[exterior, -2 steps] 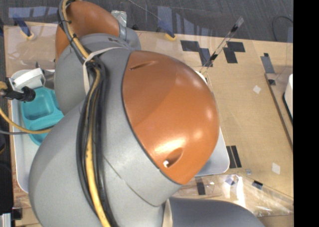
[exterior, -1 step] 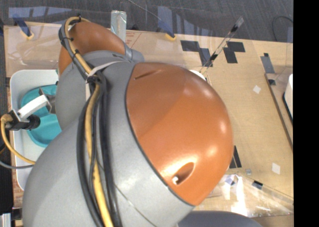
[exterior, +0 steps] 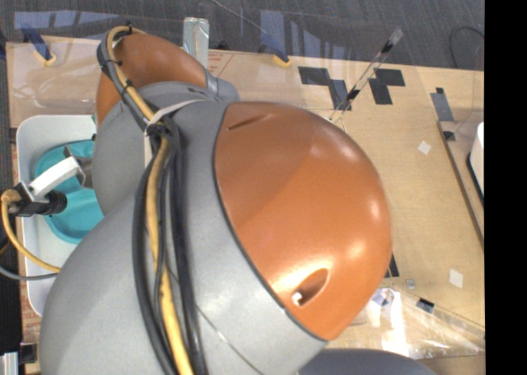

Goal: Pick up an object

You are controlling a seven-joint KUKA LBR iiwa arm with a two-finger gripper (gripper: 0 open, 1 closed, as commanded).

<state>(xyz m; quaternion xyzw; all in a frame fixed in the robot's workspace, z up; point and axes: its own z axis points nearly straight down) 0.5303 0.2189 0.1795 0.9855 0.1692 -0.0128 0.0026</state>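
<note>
Arm: the grey robot arm casing looked smooth and matt, like painted metal or hard plastic.
Band: the orange domed band was glossy, with soft highlights.
Cables: the black and yellow cables looked rubbery and smooth.
Bin: the shallow white bin seemed smooth plastic.
Object: the teal rounded object looked like matt plastic.
Bench: the tan bench board looked like matt cardboard or wood.

No readable text, label, brand or number is found anywhere. Black block marks are seen on the cardboard bench surface, but no character can be made out of them. Nothing is printed on the arm's orange cover.
</note>
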